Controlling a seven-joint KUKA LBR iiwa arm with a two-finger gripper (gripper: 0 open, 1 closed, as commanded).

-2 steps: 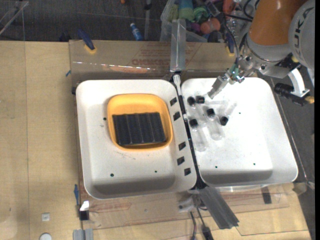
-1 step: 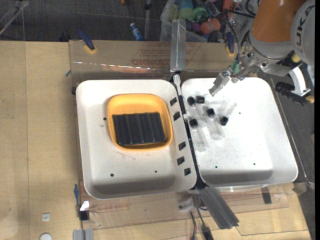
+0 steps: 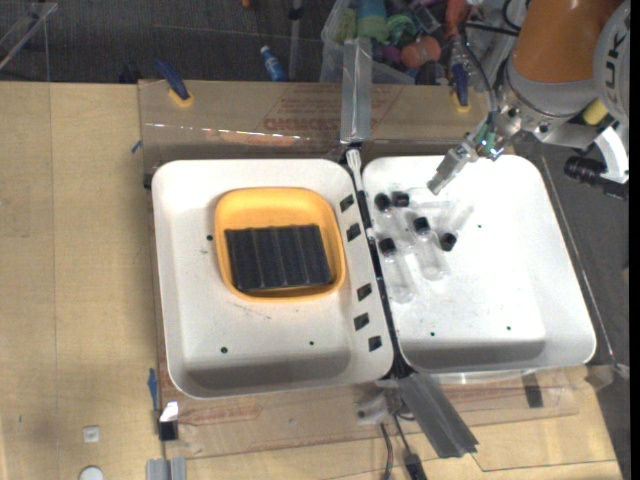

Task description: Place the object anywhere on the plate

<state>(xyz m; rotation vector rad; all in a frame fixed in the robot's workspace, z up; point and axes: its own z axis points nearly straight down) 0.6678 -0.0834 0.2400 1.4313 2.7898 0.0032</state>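
Observation:
A yellow-orange plate (image 3: 277,208) lies in the left bin (image 3: 190,298). On it rests a flat dark ribbed rectangular piece (image 3: 277,256), filling most of the plate's middle. In the right bin (image 3: 510,298) lie several small clear bottles with black caps (image 3: 420,233), clustered near its upper left. My gripper (image 3: 440,182) hangs slanted over the upper part of the right bin, just above and right of the bottles. Nothing shows in its grasp.
A divider with black tabs (image 3: 360,258) runs between the two bins. A clear box of colourful toys (image 3: 410,13) stands behind the bench. The grey arm with its orange band (image 3: 570,18) enters from the upper right.

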